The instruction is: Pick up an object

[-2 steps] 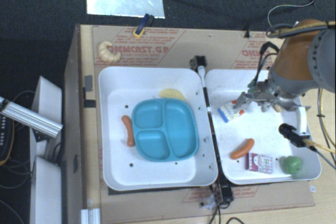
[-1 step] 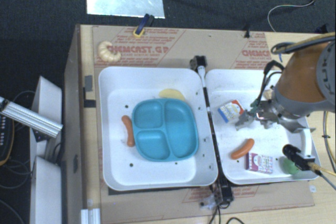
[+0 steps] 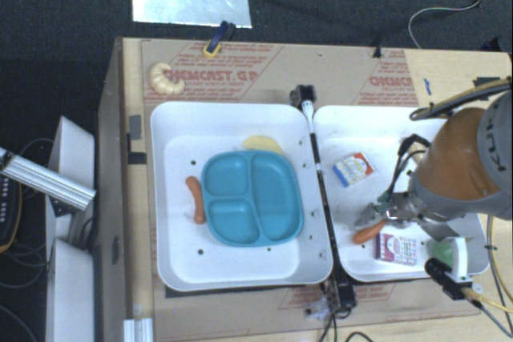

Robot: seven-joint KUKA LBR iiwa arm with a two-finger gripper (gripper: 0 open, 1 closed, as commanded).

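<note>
So the gripper [image 3: 375, 214] is down in the right bin [image 3: 385, 124], right at the left end of a little orange sausage [image 3: 369, 233] lying on the bin floor; honestly can't tell how it's set, it's too small and dark. Just right of that sausage there's a purple-and-white packet [image 3: 397, 247], and up and left of it a small blue-and-orange carton [image 3: 353, 168]. Further left, the other bin [image 3: 172, 164] has a blue divided plate [image 3: 251, 197], another sausage [image 3: 196, 199] alongside and something pale yellow [image 3: 263, 143] behind.
</note>
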